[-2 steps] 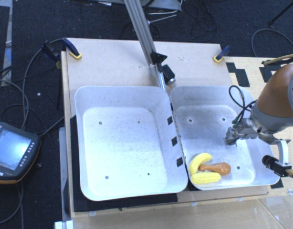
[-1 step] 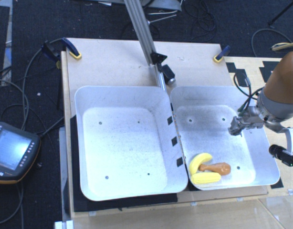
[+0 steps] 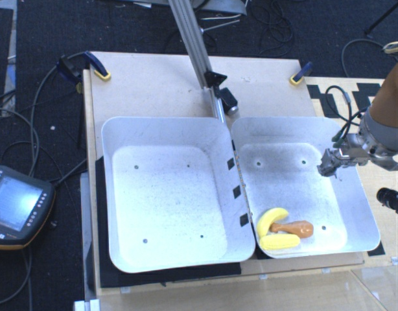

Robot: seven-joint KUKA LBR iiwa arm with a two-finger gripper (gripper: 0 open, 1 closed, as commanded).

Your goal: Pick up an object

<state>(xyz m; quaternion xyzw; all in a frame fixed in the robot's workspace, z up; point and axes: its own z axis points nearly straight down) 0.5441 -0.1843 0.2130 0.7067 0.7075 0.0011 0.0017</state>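
In the right bin (image 3: 354, 193), near its front edge, lie a yellow banana-shaped toy (image 3: 271, 219), an orange-brown drumstick-like piece (image 3: 296, 229) and a second yellow piece (image 3: 279, 241), all touching one another. My gripper (image 3: 328, 166) hangs over the right bin's right side, well behind and to the right of that cluster. It is dark and small in the camera view, and nothing shows between its fingers.
The left bin (image 3: 108, 173) sits beside the right one, sharing a middle wall with black tabs. A slanted aluminium post (image 3: 192, 37) rises behind the bins. Yellow clamps sit at the bench's back corners, and a teach pendant (image 3: 17, 206) lies at the far left.
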